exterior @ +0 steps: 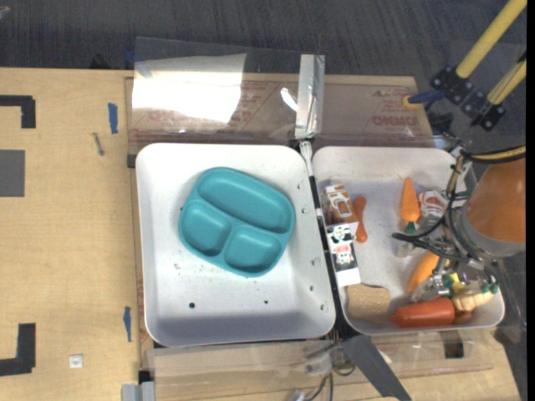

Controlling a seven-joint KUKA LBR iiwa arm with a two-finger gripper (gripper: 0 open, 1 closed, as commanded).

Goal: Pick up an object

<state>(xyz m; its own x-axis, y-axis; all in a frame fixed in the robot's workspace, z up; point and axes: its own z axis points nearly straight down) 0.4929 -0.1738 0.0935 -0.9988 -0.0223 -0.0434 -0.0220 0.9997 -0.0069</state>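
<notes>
The right bin (380, 161) holds several small things: an orange carrot (408, 200), a second orange piece (422, 270), a red sausage-like item (426, 312), a tan bread slice (368, 297) and a small printed carton (337, 200). The arm's orange band (501, 203) is over the bin's right side. My gripper (443, 266) hangs low amid dark cables, right by the second orange piece and above the red item. Cables and clutter hide what, if anything, is between its tips.
The left bin (167, 291) carries a teal divided plate (237, 220). A white card with black and green print (343, 247) lies along the wall between the bins. A clear plastic sheet (217, 98) stands behind them. Yellow-and-black struts (476, 65) rise at the upper right.
</notes>
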